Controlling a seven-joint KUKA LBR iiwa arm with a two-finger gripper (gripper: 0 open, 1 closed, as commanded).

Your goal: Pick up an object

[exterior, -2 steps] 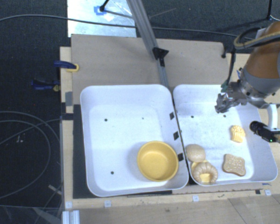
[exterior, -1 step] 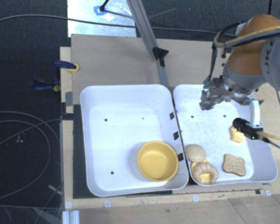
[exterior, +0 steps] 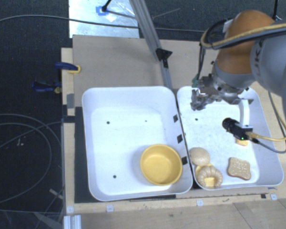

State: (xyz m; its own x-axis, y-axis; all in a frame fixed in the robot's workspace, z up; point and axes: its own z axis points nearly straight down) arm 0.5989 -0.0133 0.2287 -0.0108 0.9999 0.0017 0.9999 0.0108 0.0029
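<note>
Gripper [exterior: 199, 102] poised upper centre-right over right bin [exterior: 271, 171]; pincer state cannot be told. Bread roll [exterior: 199, 156], lower frame, judged best approached vertically, centred.

We see yellow bowl [exterior: 161, 164], white bins [exterior: 128, 99], tan bread slice [exterior: 239, 168], grey arm [exterior: 276, 66] with orange band [exterior: 248, 25].

Two white bins [exterior: 133, 99], one yellow bowl [exterior: 161, 164], three bread pieces [exterior: 239, 168].

Arm over right bin [exterior: 269, 142], yellow bowl [exterior: 161, 164] in left bin [exterior: 93, 128], bread pieces [exterior: 239, 168] in right
</note>
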